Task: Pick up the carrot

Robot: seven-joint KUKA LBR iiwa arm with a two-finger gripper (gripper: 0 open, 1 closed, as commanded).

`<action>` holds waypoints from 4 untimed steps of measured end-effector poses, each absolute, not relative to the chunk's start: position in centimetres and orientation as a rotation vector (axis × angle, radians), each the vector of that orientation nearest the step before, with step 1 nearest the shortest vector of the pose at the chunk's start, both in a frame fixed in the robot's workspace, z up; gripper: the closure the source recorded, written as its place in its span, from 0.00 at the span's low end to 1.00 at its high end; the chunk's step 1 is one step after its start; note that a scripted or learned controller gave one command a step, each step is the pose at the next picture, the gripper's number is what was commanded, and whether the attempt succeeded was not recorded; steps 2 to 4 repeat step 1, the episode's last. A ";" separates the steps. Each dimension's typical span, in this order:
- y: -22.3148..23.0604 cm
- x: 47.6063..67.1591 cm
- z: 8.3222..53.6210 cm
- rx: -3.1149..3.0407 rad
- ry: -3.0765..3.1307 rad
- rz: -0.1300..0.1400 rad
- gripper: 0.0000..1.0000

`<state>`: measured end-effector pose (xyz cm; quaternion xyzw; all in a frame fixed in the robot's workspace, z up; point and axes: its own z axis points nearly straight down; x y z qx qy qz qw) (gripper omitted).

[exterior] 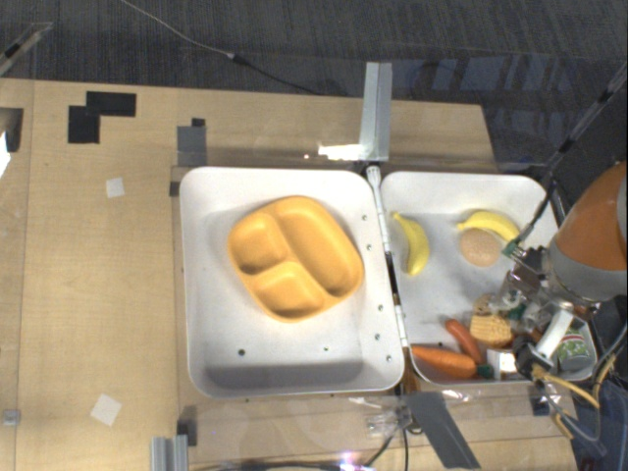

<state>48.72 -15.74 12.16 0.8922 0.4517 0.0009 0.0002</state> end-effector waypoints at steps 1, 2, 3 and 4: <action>-9.7 48.8 15.1 2.926 1.145 0.005 1.00; -9.7 48.8 15.1 2.926 1.145 0.005 1.00; -9.7 48.8 15.1 2.926 1.145 0.005 1.00; -9.7 48.8 15.1 2.926 1.145 0.005 1.00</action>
